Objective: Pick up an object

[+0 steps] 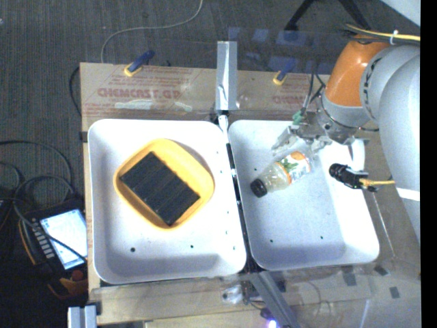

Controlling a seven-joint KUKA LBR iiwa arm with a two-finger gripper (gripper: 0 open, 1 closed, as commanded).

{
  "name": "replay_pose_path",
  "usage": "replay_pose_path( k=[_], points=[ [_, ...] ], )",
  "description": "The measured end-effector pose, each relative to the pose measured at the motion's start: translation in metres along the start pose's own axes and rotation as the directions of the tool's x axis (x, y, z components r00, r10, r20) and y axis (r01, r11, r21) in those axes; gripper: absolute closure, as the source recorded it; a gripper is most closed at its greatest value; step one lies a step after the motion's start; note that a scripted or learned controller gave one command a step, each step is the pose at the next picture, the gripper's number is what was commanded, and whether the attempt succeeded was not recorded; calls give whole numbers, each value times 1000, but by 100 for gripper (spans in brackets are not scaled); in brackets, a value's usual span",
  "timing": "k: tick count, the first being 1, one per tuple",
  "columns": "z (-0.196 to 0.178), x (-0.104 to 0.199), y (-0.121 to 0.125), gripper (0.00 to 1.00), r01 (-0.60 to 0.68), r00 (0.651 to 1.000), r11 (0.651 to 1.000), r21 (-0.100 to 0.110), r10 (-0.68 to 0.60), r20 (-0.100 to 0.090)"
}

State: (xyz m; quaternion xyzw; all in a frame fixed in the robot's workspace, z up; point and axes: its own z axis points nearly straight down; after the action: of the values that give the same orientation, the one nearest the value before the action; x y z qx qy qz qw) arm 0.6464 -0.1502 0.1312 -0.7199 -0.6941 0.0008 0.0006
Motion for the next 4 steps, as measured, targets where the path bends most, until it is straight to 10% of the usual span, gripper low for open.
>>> replay_pose_path(
  k=[2,4],
  points=[
    [40,-47,-51,0,75,997,997,-16,-75,5],
    [39,-21,-117,0,170,985,985,-19,-170,8]
  ],
)
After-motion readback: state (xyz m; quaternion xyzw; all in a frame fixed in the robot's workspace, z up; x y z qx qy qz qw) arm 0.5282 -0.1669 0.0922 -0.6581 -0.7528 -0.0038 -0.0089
